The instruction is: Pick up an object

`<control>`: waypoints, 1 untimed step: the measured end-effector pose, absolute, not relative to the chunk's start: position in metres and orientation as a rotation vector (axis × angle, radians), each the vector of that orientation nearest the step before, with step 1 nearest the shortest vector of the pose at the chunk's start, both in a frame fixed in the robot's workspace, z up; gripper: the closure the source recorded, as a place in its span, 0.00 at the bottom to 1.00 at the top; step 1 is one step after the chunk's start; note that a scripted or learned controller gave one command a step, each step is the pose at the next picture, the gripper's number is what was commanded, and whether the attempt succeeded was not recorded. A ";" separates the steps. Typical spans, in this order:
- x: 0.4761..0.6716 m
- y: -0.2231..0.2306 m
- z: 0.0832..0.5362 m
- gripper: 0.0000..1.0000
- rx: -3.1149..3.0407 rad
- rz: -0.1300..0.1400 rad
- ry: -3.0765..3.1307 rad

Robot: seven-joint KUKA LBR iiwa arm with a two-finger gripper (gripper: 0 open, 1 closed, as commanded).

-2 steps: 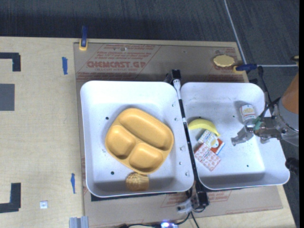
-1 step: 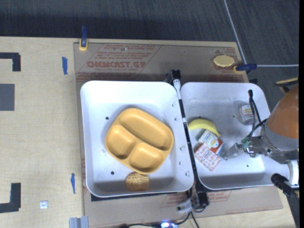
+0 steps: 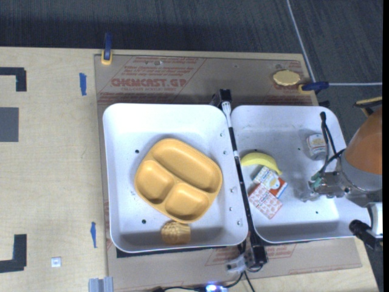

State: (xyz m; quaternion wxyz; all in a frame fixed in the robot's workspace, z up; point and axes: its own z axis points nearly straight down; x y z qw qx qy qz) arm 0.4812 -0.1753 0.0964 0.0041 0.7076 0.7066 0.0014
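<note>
Claw low at the right bin's right side, finger state unclear, apart from banana.

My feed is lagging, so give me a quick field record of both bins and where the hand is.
left bin: yellow three-compartment tray, tilted; tan woven-looking object at its near edge
right bin: banana, red-and-white packet just below the banana, small pale item near far right
hand: over right bin, right of packet
held: nothing visibly between fingers
</note>
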 end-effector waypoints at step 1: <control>0.481 -0.175 0.096 0.00 2.217 0.004 2.214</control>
